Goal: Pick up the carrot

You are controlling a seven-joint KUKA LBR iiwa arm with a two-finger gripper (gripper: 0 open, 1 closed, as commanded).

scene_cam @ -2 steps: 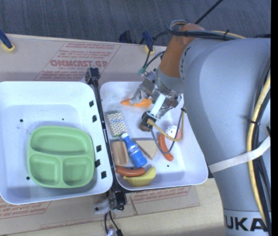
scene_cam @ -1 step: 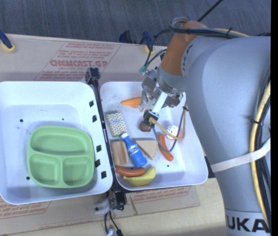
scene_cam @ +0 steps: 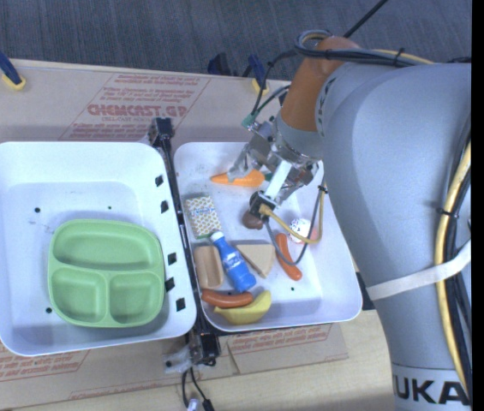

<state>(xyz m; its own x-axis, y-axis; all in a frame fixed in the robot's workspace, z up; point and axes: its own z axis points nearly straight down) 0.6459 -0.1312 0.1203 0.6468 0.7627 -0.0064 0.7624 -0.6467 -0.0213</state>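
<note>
Both bins (scene_cam: 19,178) are white; the left one carries a light green plate (scene_cam: 104,272). In the right bin: an orange carrot (scene_cam: 236,178), a blue bottle (scene_cam: 236,265) with a white cap, a yellow banana (scene_cam: 243,312). The arm (scene_cam: 396,169) is grey with an orange band (scene_cam: 306,88).

Even, bright overhead light, slightly cool. White bins (scene_cam: 19,178) near blown out, inner walls softly shaded. Arm (scene_cam: 396,169) drops a soft shadow over the right bin's edge. Overall mild softness, fine detail smeared; no obvious edge distortion.
</note>
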